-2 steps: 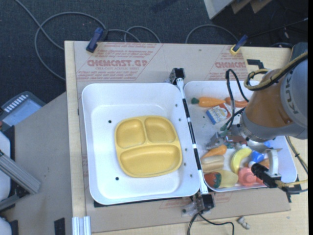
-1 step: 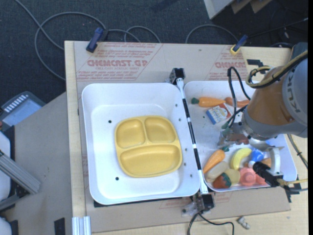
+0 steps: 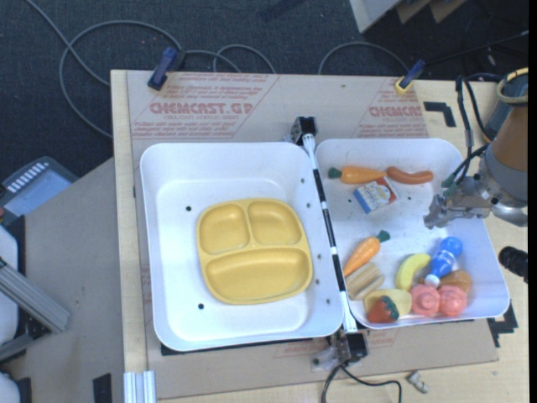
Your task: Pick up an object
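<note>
My gripper [image 3: 436,215] hangs over the right side of the right bin [image 3: 382,148], above a bare patch of its floor. It is to the right of a small blue, white and orange carton [image 3: 373,196] and just above a blue bottle [image 3: 445,257] as seen here. Nothing shows in its grasp. An orange carrot [image 3: 361,175] and a reddish sausage [image 3: 409,175] lie along the far wall. A second carrot [image 3: 362,255] lies near the bin's left wall. A banana [image 3: 413,269], pink toys [image 3: 436,300], a peach-coloured piece [image 3: 458,280] and a red fruit [image 3: 383,309] crowd the near corner.
The left bin [image 3: 168,225] holds a yellow divided plate [image 3: 252,250]. A black rail [image 3: 323,225] runs between the bins. The arm's grey body with its orange band [image 3: 508,141] and cables stand at the right edge. Blue clamps [image 3: 164,67] grip the board's far edge.
</note>
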